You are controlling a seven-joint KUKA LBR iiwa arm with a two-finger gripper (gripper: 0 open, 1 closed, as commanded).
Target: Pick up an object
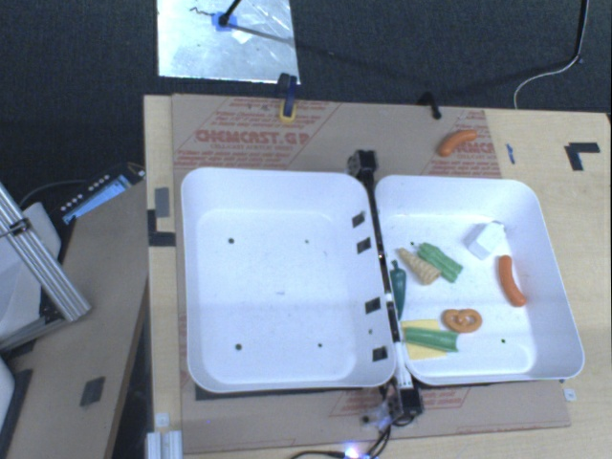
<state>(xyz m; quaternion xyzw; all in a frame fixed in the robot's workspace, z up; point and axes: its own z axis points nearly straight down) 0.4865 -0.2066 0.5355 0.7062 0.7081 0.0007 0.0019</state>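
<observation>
The bench (239, 127) carries two bins; at the right bin's (545, 256) three o'clock lies an orange sausage (512, 280), probably light and slippery, best pinched across its middle.

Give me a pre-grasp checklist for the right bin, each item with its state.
1. Objects present in right bin: ok.
2. White block stands apart from neighbours: ok.
3. Orange sausage has free space around it: ok.
4. Pretzel clear of the green pod: cannot tell, they lie very close.
5. Dark green pepper away from the wall: not ok, it lies against the divider.
6. All objects inside bins: not ok, one sausage lies on the board.
</observation>
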